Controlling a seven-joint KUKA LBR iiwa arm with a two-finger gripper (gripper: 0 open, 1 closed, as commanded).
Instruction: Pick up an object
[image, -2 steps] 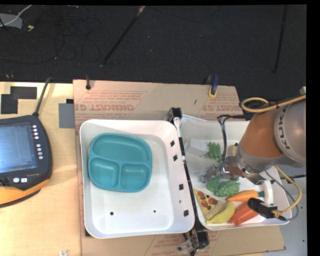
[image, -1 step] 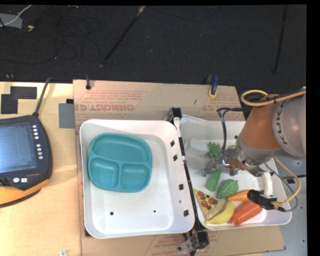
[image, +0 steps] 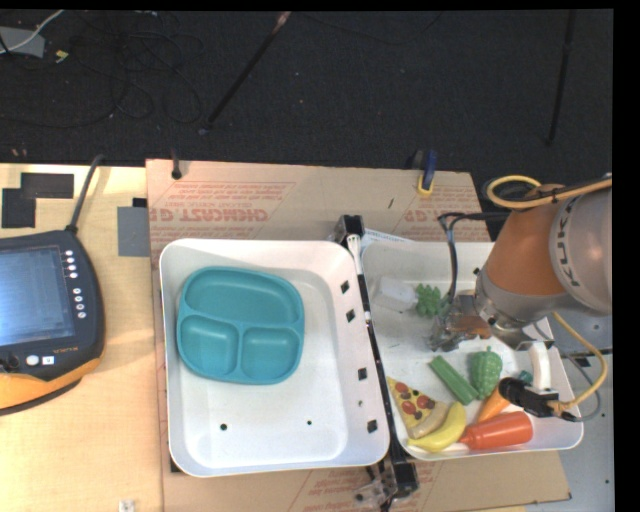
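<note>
A teal divided plate is lying in the left bin. In the right bin, toy food is crowding the near corner: pizza slice, banana, green broccoli. The gripper is hanging over the bin's middle; I cannot tell its grip.

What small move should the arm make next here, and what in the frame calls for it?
Probably a short descent onto one item. The gripper sits in the right bin, between the small green leafy toy and the green pod-shaped toy, and no object shows between its fingers. The other toys lie crowded toward the bin's near corner, so the lone leafy toy looks like the easier target.
</note>
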